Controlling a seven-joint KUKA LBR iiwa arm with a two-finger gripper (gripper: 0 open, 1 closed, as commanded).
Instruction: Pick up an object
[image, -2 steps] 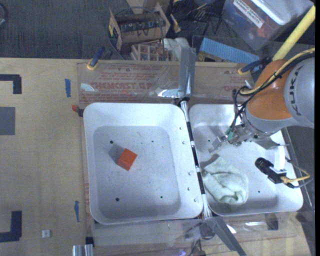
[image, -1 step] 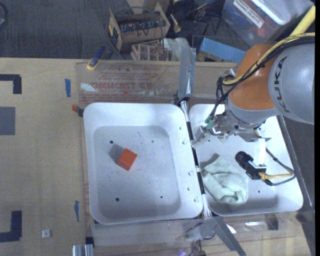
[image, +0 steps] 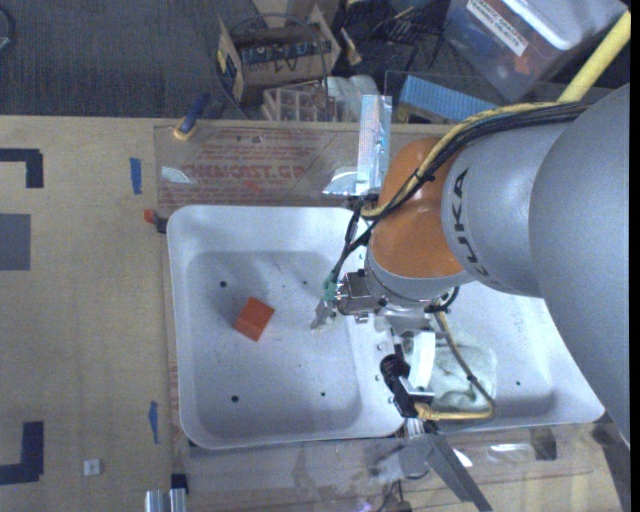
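Roughly: orange block lay left of gripper in the left bin, close but apart; grip state couldn't be told.

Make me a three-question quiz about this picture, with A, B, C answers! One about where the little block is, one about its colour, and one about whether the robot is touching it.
1. Where is the block?
A. In the left bin
B. On the wooden bench
C. On top of the arm

2. What colour is the block?
A. Blue
B. Orange-red
C. Green

3. Is the block touching the arm?
A. Yes, it is squeezed tight
B. Yes, it leans on the arm
C. No, it lies apart by itself

Answers:
1 A, since the block sits on the white floor of the left bin.
2 B, since it stands out orange-red on the white.
3 C, since bare bin floor shows between the block and the arm.
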